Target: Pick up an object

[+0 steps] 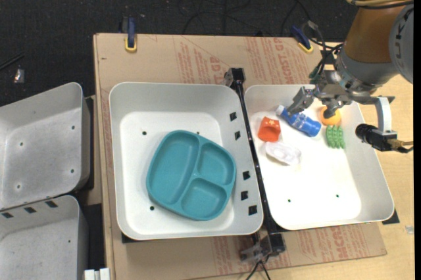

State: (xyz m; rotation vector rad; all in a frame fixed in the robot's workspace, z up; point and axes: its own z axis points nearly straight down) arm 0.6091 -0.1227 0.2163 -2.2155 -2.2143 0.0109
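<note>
In the right bin [342, 206] lie a blue bottle [301, 123], an orange cup [269, 129], a clear plastic piece [283, 154], a green ridged item [335, 137] and a yellow-orange toy [331, 117]. My gripper [320, 103] hangs over the bin's far part, between the blue bottle and the yellow-orange toy. It is open, its fingers spread, one fingertip [299, 101] just above the bottle's far end. Nothing sits between the fingers. The arm's wrist hides part of the yellow-orange toy.
The left bin [131, 108] holds a teal divided plate [191, 175]. A black divider [247, 140] runs between the two bins. The near half of the right bin is bare white floor. A black cable fitting [375, 135] sticks out at the right rim.
</note>
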